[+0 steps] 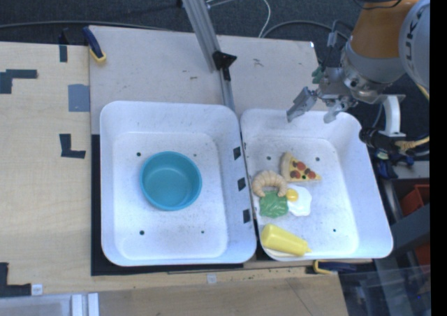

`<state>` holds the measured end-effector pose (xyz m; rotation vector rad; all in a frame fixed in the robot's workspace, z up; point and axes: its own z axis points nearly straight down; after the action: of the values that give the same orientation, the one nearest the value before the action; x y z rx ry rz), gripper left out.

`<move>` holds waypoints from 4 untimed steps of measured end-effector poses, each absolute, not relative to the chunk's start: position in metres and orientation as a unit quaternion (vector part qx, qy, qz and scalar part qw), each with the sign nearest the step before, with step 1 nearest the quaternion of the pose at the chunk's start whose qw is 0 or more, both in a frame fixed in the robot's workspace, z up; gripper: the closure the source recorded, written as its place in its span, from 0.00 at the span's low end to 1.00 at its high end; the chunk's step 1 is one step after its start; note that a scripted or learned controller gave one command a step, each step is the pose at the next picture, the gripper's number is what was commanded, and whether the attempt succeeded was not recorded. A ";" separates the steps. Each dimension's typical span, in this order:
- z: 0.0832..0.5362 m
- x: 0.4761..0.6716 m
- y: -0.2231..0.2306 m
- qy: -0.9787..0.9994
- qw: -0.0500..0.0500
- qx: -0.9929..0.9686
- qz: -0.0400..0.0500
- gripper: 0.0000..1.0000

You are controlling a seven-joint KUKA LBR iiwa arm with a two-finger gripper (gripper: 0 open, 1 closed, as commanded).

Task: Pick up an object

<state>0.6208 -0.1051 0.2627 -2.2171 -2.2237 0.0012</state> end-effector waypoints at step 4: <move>0.099 0.620 -0.116 -0.708 0.002 -0.707 0.003 0.00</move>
<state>0.6203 -0.1156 0.0988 -2.2170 -2.2196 0.0087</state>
